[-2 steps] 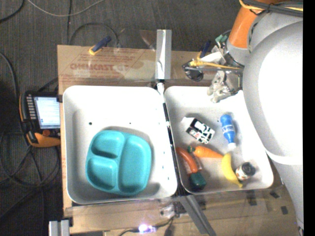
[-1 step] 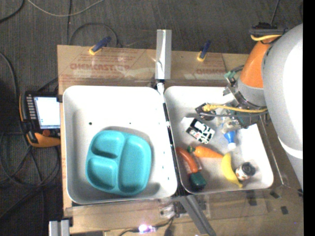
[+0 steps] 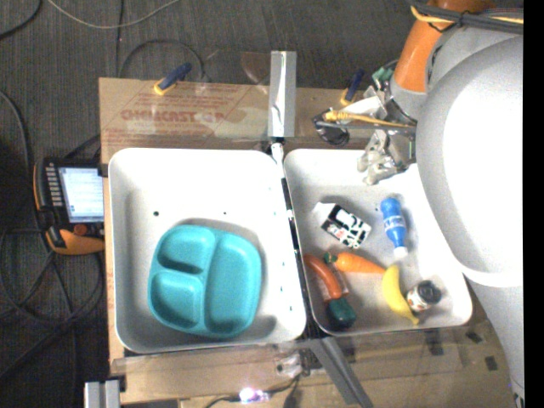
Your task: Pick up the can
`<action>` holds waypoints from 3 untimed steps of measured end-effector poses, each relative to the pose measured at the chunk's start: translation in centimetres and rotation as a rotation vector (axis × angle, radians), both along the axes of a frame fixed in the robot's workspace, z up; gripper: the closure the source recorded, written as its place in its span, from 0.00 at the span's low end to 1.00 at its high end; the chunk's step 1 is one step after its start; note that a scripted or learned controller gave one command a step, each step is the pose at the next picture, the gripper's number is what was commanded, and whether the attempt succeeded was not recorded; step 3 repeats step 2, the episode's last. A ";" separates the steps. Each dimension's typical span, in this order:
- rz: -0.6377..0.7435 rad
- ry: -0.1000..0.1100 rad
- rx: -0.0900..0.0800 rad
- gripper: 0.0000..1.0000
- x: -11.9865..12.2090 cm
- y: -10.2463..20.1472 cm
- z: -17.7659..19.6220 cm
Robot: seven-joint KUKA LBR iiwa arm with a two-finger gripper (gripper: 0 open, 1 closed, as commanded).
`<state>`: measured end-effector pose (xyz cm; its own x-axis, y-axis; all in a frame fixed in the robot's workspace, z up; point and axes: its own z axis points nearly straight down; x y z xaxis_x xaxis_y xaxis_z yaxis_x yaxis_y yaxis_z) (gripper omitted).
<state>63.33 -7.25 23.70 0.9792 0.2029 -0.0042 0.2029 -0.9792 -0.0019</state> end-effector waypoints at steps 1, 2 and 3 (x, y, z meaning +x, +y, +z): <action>0.000 0.005 0.002 1.00 0.0 0.0 0.7; 0.156 0.002 -0.004 1.00 -4.0 -1.6 0.4; 0.156 0.002 -0.004 1.00 -4.0 -1.6 0.4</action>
